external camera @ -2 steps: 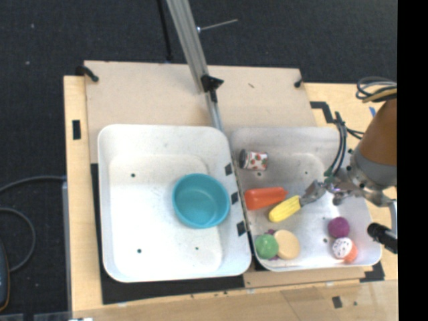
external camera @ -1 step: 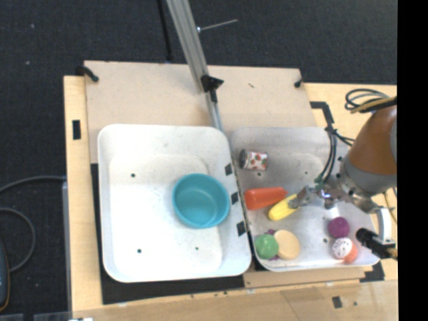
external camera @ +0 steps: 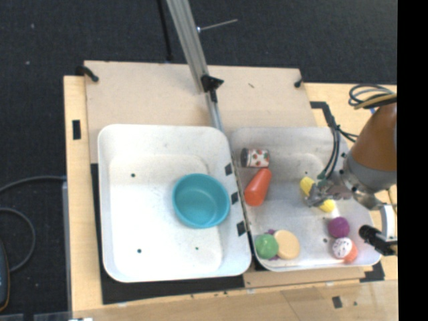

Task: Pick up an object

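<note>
One small yellow rounded object [external camera: 307, 184] sits by the right bin's [external camera: 294, 146] far right edge, touching your gripper [external camera: 319, 198], whose grip you cannot tell; no writing reads.

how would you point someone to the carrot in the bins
Start at the right bin, then go to its left wall. The carrot lies just below the small can. It is the one long orange tapered piece; the neighbours are round or stubby.
</note>
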Motion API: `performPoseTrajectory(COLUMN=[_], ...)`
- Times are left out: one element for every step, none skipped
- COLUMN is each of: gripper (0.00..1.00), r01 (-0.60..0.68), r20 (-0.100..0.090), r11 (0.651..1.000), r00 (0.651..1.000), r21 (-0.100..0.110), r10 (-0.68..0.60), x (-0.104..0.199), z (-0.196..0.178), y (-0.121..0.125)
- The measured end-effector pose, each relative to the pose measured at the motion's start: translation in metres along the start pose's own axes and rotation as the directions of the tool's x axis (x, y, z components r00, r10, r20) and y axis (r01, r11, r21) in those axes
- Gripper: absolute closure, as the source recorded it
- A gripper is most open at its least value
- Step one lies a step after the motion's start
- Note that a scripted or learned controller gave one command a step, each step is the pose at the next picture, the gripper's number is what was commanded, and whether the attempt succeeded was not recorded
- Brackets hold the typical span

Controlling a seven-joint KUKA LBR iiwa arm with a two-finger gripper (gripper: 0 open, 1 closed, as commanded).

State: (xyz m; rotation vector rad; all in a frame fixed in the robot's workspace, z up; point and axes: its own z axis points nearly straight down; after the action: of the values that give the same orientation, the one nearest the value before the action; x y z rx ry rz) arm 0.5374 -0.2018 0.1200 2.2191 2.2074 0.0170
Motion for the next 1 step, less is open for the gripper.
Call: performPoseTrajectory(gripper=[1.00], r01=[0.003], r20=[0.002], r11=[1.000], r00=[1.000], r21=[0.009], r10=[-0.003], x=[-0.0087], z=[-0.0465], y=[0.0006])
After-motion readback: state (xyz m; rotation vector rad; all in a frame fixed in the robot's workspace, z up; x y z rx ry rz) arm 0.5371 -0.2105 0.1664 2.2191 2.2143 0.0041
